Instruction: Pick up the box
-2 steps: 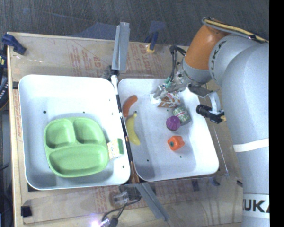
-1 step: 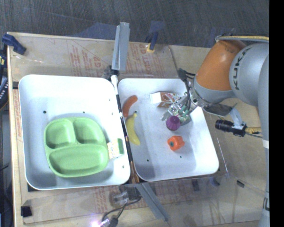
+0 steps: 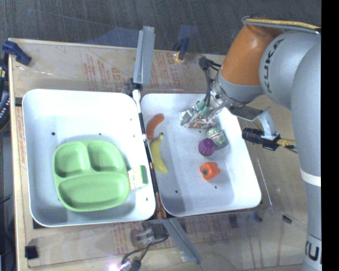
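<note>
Arm [image 3: 294, 66]: grey, orange band above the wrist — enters from the right, bent downward.
Gripper [image 3: 200, 113]: low at the wrist's end — jaw state indiscernible.

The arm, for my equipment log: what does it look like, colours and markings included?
The arm has smooth, rounded grey casings, a broad orange band above the wrist and dark KUKA lettering on the grey. Its gripper is small and metallic, with dark cabling near the wrist.

box [image 3: 200, 118]: small, printed carton, lay tilted near the right bin's [image 3: 246, 188] back wall, partly hidden.
</note>
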You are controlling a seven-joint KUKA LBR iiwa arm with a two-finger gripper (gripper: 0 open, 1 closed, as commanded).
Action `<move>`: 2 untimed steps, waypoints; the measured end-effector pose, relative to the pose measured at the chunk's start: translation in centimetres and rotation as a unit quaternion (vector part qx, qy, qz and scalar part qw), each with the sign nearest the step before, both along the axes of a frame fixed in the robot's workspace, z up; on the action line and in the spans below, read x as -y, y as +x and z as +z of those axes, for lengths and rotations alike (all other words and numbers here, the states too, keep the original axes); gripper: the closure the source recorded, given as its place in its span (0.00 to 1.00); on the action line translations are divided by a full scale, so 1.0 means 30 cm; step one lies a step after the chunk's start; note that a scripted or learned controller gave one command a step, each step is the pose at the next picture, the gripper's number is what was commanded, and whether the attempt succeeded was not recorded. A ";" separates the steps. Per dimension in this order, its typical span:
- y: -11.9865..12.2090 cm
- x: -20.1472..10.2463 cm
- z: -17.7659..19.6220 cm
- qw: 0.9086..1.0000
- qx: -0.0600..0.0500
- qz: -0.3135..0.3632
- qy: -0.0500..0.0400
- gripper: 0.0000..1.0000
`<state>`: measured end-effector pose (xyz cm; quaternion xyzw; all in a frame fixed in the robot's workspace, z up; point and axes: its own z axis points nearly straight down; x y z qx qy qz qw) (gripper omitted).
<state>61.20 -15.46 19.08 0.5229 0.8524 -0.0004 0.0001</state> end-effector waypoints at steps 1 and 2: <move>0.029 -0.209 0.119 0.994 0.000 -0.107 0.000 1.00; 0.029 -0.208 0.118 0.994 0.000 -0.107 0.000 0.00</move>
